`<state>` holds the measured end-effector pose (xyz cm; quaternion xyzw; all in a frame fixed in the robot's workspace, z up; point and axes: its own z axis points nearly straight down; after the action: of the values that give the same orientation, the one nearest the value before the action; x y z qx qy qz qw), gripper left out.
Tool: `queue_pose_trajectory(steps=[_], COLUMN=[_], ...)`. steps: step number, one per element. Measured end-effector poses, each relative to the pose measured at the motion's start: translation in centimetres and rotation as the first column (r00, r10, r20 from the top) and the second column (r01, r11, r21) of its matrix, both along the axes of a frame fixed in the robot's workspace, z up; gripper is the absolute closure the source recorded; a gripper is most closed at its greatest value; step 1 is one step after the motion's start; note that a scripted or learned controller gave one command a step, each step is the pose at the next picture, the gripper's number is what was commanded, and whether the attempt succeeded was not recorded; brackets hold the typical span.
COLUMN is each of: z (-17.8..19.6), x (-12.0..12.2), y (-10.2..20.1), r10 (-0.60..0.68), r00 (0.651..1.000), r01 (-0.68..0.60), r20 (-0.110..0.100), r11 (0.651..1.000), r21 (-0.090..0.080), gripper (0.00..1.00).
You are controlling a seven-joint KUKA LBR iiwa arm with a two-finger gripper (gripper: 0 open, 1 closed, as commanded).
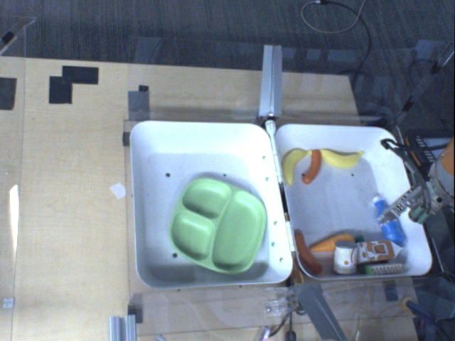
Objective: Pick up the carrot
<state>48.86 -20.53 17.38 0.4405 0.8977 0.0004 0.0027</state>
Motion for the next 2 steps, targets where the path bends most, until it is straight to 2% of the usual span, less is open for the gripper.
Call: queue_pose_trajectory(steps=[1, 2], z=[3.8, -8.5], x=[5.0, 11.4], y=[0.0, 0.0], r10=[0.205, 0.016], r00=[0.979, 1.000], r01=[-0.205, -0.016], r20=[0.003, 0.008], r11=[0.979, 1.000], r21=[-0.003, -0.003], gripper=[1.00, 1.00])
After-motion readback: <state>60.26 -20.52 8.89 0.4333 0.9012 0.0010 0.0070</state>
